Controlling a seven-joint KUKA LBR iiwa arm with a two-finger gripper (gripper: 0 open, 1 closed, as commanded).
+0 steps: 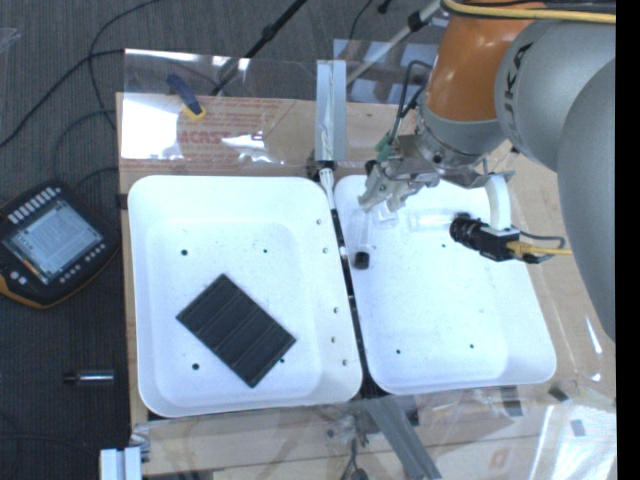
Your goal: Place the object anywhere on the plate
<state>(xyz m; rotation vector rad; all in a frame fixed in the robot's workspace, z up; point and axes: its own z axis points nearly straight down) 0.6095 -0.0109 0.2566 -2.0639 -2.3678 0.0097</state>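
A: Where is the end effector [385,196]?

B: Over the far left corner of the right bin [455,353], close to the seam between the two bins. It is a cluster of pale metal parts, and I cannot tell whether it is spread or pressed together; nothing can be made out in it.

A: And the arm [530,68] behind it?

B: It comes in from the right and bends down steeply. A rounded orange band sits just above the wrist, and the rest is smooth grey casing, bulky at the right edge. Thin cables run over the top of it.

A: What lies near it?

B: A small dark object [361,259] rests on the floor of the right bin, near its left wall, just nearer the camera than the end effector. Further right a black cylindrical fitting [482,236] with a yellow and orange lead hangs over that bin.

A: And the plate [236,329]?

B: It is a flat, dark, ribbed rectangle, turned diagonally, lying in the near part of the left bin [160,268]. It is well apart from the end effector. Both bins are shallow, glossy white, with rounded corners and a few dark specks on their floors. They sit side by side on a brown cardboard-like worktop [260,128].
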